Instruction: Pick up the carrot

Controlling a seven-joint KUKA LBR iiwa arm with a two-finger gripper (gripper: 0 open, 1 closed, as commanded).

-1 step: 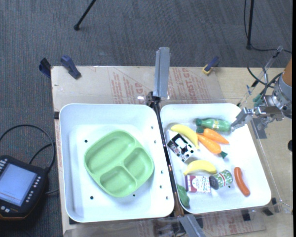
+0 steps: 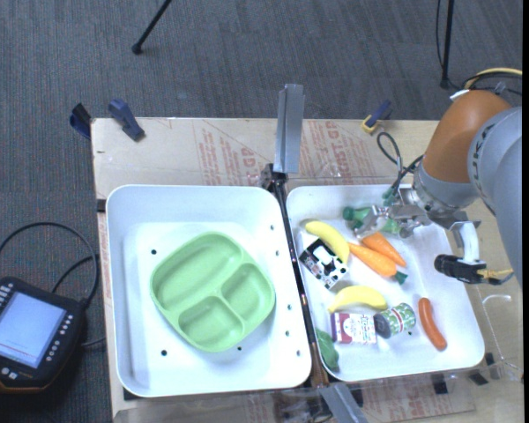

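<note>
Carrot — tapered orange toy carrot [image 2: 376, 258], likely light, stiff, slick plastic — lies in the right white bin [image 2: 473, 324]; grip mid-body, across its width. Metal two-finger gripper [image 2: 395, 220] hovers just beside a second orange carrot [image 2: 384, 246]; its aperture cannot be told.

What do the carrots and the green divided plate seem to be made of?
The carrots look like moulded plastic toys: even orange colour, smooth skin, a slight sheen. The green divided plate looks like matte plastic: one flat pale green, soft rounded ridges. Neither is certain from this view.
</note>
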